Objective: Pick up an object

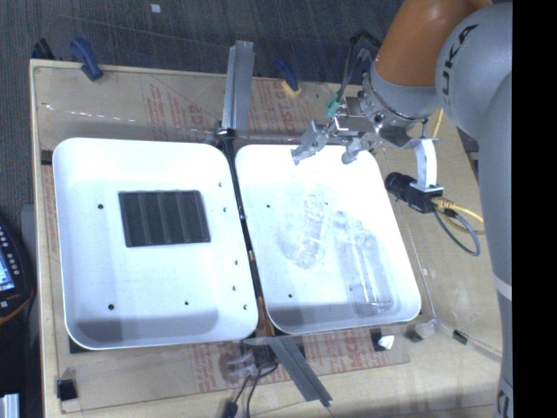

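Seen from my remote station, the grey arm [474,77] with its orange band reaches in from the right. Its two fingers [306,149] are spread apart and grasp nothing, and they hang above the far rim of the right bin [296,312]. White capitals reading "UKA" [459,49] run up the arm's grey casing, and the start of the name is out of my sight.

The things to be picked are two clear plastic bottles lying flat on the floor of the right bin, below and apart from the fingers. The first bottle [309,226] lies near the bin's middle, slanting toward the far wall. The second bottle [366,268] lies just beside it, toward the near right corner. I cannot tell whether the two touch. Both are so faint against the white that I can read no label on either.

In the left bin [87,268] a dark ribbed panel [164,218] lies flat near the middle, with its ridges running front to back.

The counter [452,373] carries a pale sheet under both bins, and the sheet's red print [165,103] is too small for me to read. Two blue clamps [84,59] sit along the counter's far edge, one at the left corner and one further right [285,74].
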Available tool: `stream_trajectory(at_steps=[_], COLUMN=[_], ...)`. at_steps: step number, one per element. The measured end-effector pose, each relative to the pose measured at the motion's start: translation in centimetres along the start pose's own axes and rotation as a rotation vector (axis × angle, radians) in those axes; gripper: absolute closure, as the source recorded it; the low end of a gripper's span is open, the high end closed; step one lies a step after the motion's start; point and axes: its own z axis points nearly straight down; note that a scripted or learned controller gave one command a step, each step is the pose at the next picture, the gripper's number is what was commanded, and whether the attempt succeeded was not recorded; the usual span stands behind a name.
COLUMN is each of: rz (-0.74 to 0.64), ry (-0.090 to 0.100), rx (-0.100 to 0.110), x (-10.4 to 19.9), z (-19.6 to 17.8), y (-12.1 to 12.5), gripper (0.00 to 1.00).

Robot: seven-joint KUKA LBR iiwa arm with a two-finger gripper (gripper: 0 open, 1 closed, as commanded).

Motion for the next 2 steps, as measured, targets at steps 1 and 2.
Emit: stream_trajectory(at_steps=[1,2], rz=[0.604,0.416], ry=[0.002,0.000], rx=[0.002,-0.005], x=[-4.0,-6.8], z=[9.5,5.5], y=[-5.9,-7.6], gripper=[0.00,0.00])
